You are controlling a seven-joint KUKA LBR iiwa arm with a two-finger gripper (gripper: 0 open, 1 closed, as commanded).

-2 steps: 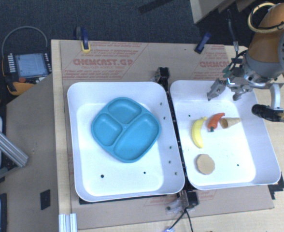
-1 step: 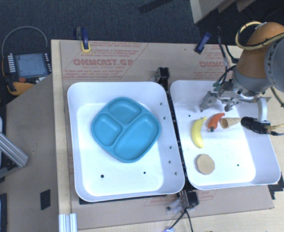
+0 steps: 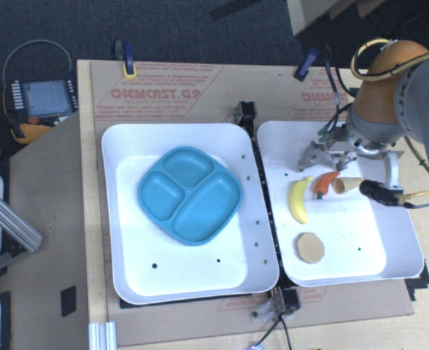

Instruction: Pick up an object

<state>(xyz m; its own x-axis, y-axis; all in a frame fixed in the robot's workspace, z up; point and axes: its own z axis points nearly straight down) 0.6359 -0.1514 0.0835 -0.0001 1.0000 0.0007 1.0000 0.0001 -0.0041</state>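
The right bin (image 3: 360, 261) holds a yellow banana (image 3: 298, 200), a small orange carrot-like piece (image 3: 325, 184), a tan cone (image 3: 346, 185) and a round tan cookie (image 3: 310, 248). My gripper (image 3: 328, 157) hangs low over the back half of this bin, just behind the orange piece and the cone. The orange piece lies between the banana and the cone, touching or nearly touching both. Nothing is visibly lifted off the bin floor.
A blue divided plate (image 3: 190, 194) lies in the middle of the left bin (image 3: 127, 254). A black divider with clamps (image 3: 246, 113) runs between the two bins. The arm's grey body with its orange band (image 3: 386, 71) stands over the right bin's back right corner.
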